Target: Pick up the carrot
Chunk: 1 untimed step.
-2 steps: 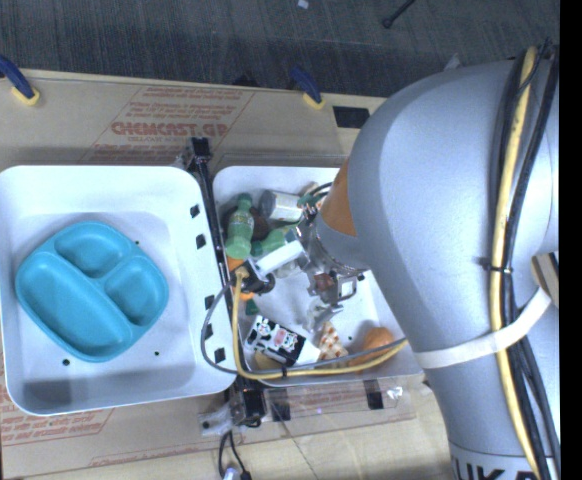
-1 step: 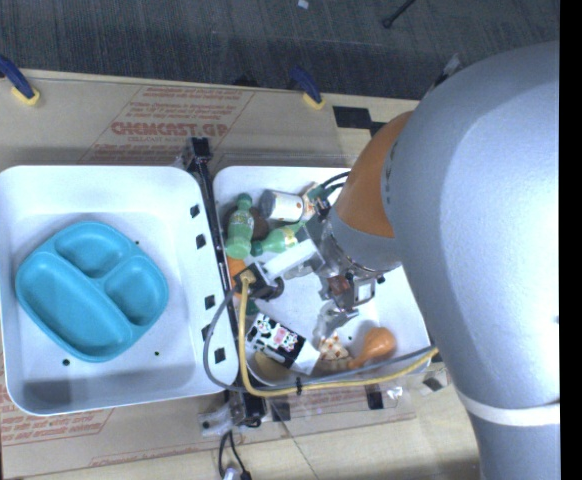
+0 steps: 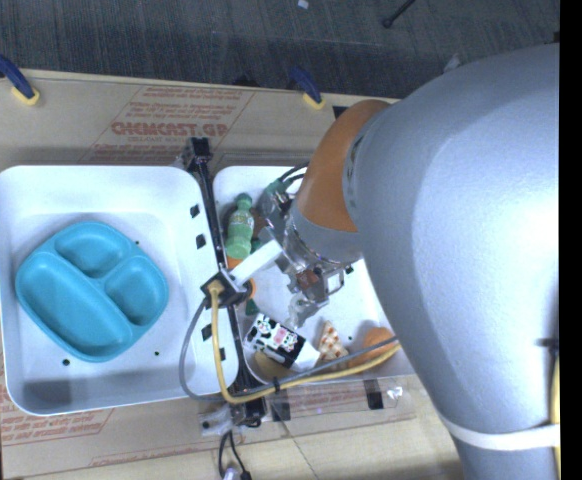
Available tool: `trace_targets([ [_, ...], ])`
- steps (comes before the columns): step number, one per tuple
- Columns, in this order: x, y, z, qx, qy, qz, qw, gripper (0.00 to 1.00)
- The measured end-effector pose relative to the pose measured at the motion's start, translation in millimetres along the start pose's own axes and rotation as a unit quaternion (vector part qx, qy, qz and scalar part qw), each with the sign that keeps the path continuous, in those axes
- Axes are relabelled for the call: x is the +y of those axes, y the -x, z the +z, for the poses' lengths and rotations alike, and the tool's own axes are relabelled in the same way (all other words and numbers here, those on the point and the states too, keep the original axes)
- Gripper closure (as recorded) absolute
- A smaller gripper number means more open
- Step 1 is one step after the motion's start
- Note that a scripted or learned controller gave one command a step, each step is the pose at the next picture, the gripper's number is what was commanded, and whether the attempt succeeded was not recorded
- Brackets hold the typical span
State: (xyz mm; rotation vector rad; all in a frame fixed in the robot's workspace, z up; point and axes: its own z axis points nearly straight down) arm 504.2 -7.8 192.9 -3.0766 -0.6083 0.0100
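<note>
Gripper [image 3: 306,293] low inside the right bin [image 3: 233,182], hanging under the orange band [image 3: 326,183] of the grey arm [image 3: 471,238]; fingers lost among wrist hardware and clutter, so cannot tell how far apart, nor whether anything sits between them.

Just left of the gripper: a white bar-shaped item [image 3: 258,261], tilted, and at its lower left end a sliver of orange [image 3: 235,263] against the bin divider, probably the carrot, mostly hidden.

Just below the gripper: a black-and-white patterned package [image 3: 276,339], with a checkered piece [image 3: 331,345] and a tan rounded item [image 3: 378,339] to its right.

Up and left of the gripper: a green bottle [image 3: 239,224], lying near the divider.

Well off to the left, in the other bin [image 3: 31,383]: a turquoise divided plate [image 3: 89,288].

Farthest from the gripper, beyond both bins: brown printed cardboard [image 3: 171,118] and two blue clamps [image 3: 16,78] on its far edge.
</note>
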Motion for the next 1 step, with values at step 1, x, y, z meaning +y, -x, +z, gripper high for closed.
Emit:
trace_targets([
  [1,0.3,0.1,-0.1,0.0,0.0,0.0,1.0,0.0],
])
